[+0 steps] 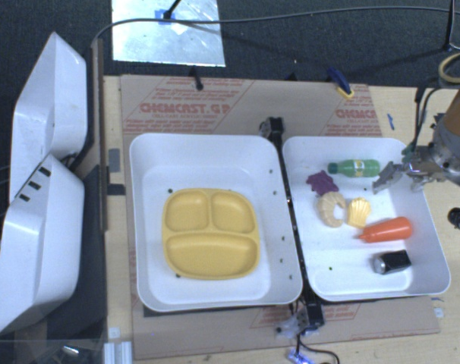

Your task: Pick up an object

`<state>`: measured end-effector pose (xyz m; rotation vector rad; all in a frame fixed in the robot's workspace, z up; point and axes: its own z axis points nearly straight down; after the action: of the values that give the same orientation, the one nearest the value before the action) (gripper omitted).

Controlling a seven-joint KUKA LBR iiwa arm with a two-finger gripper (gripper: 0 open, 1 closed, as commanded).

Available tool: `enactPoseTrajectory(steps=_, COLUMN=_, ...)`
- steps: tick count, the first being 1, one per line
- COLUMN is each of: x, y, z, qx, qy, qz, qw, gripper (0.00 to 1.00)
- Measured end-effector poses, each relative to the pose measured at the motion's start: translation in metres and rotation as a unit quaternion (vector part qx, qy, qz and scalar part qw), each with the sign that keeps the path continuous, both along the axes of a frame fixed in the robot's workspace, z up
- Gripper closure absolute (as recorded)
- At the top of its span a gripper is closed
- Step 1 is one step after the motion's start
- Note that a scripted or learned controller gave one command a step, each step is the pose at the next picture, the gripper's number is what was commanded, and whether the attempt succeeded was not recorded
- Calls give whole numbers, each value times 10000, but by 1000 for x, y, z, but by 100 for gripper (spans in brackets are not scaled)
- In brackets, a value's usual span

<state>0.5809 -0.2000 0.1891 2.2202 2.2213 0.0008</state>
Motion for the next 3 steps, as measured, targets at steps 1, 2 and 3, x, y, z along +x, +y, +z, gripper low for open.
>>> enactPoseTrajectory(steps=1, x=27, y=32, z=61, qx=-3, qy=-27, qz=15, qw=10000, gripper=0)
enactPoseTrajectory(steps=2, x=24, y=51, z=124, qx=-2, qy=-27, qz=9, qw=10000, gripper=0)
enactPoseTrajectory(steps=3, x=24, y=76, z=182, qx=-1, qy=-27, qz=12, qw=10000, gripper=0)
